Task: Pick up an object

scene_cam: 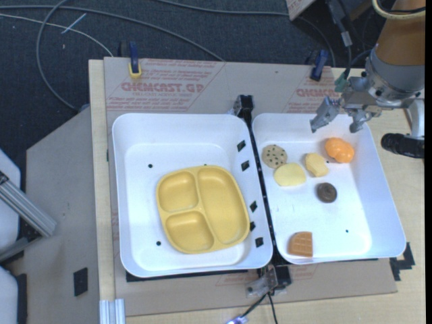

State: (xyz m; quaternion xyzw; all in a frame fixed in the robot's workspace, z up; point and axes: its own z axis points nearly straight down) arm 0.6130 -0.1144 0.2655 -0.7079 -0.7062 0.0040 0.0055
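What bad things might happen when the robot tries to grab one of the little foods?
1. The gripper hangs open above the right bin's far end, near the orange piece. That piece looks rounded, so it might slip out.
2. The pale yellow pieces and the cookie lie close together, so a grab there might nudge a neighbour.

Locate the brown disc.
Camera view: brown disc lies in the right bin, below the orange ball, right of the pale yellow piece.
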